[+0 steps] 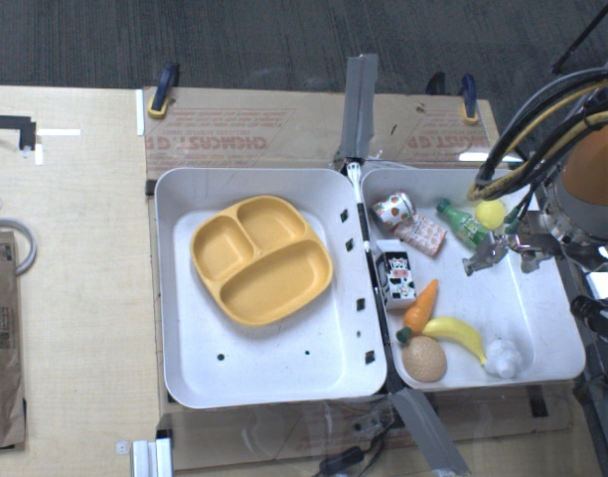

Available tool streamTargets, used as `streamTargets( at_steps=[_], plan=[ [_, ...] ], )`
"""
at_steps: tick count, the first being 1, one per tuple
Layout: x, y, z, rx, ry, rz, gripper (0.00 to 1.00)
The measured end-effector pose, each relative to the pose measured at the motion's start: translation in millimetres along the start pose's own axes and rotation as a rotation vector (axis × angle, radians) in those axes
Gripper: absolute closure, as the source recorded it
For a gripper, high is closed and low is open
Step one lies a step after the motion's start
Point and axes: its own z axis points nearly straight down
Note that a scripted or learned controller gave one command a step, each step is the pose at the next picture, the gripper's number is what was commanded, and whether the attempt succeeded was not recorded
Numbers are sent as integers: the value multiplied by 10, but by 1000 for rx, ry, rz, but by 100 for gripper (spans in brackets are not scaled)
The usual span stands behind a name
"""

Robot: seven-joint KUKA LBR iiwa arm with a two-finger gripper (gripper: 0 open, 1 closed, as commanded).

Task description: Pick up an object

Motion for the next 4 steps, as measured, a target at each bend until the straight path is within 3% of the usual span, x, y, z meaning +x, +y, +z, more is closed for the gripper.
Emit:
streamTargets(
  at_steps=[1,2,3,4],
  plan=[
    [-30,-399,1013,0,1,49,0],
    [583,-215,172,1,-1,498,0],
    [453,-402,644,3,0,271,0],
    [504,-225,1069,-20,5,19,0]
  ],
)
